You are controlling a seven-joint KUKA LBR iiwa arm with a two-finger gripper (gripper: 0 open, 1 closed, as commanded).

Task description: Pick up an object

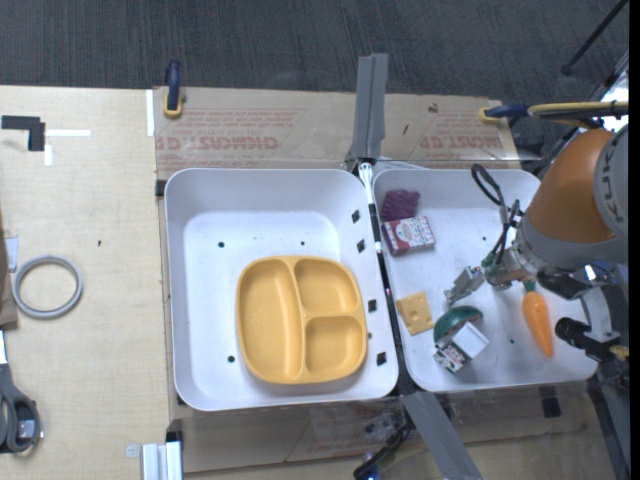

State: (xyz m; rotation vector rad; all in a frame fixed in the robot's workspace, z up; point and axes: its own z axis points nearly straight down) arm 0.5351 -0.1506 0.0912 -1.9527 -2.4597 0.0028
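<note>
On the counter [90, 368] sit 2 white bins. The left bin [195, 268] holds a yellow divided plate [300, 318]. In the right bin [450, 193] the claw [466, 284] hangs low over the floor near the middle; whether it is apart or together cannot be told. Just below it lie a green-and-white object [458, 335] and a cheese wedge [414, 311]. A carrot [538, 323] lies to its right, while a red box [410, 234] and purple grapes [400, 204] sit toward the far left corner.

A pale wooden bench [80, 368] stands on dark grey carpet [300, 18]. A cardboard sheet [260, 133] lies clamped at its far edge by 2 clamps [173, 88]. A roll of tape [45, 286] rests near the left side.
</note>
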